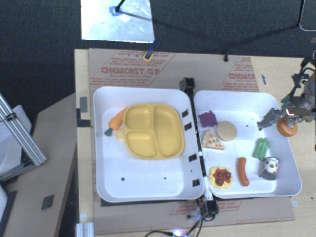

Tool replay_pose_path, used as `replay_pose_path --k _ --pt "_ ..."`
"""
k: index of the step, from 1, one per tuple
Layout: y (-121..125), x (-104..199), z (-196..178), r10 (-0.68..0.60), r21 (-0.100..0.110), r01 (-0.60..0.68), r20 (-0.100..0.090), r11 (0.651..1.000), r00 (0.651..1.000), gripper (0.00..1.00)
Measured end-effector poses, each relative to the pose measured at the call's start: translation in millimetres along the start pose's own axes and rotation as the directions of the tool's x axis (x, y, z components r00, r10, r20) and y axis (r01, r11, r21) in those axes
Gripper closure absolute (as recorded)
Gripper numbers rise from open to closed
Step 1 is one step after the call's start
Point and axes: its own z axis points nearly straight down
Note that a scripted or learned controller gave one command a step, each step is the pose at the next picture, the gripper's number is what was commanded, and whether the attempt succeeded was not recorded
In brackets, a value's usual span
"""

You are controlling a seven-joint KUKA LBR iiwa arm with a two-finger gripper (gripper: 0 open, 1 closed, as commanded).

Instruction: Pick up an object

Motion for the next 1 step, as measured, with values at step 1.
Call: replay_pose_path --k 1 --pt "2.0 0.5 -6.1 -0.003 -0.011 0.003 0.003 1.000 1.000 0.00"
